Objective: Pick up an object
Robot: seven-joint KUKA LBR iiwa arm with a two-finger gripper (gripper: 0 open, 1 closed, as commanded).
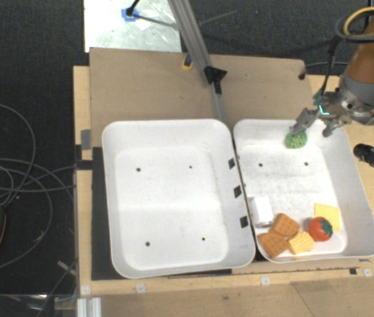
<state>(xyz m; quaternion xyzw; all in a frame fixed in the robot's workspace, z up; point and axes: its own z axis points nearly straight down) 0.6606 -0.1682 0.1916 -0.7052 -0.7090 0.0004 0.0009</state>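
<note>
My gripper (317,124) hangs over the far edge of the right bin (351,177), its two fingers spread apart and open. A small green leafy piece (297,139) lies on the bin floor just below and left of the left finger (303,120), not between the fingers. Near the bin's front edge lie a white block (262,210), two brown waffle pieces (284,226) (274,244), an orange cracker (301,243), a red tomato (320,228) and a yellow wedge (327,213).
The left bin (117,177) adjoins the right one, with black clips (237,191) along the shared rim. A slanted metal pole (193,32) crosses the back of the bench. Cables lie on the floor at the left.
</note>
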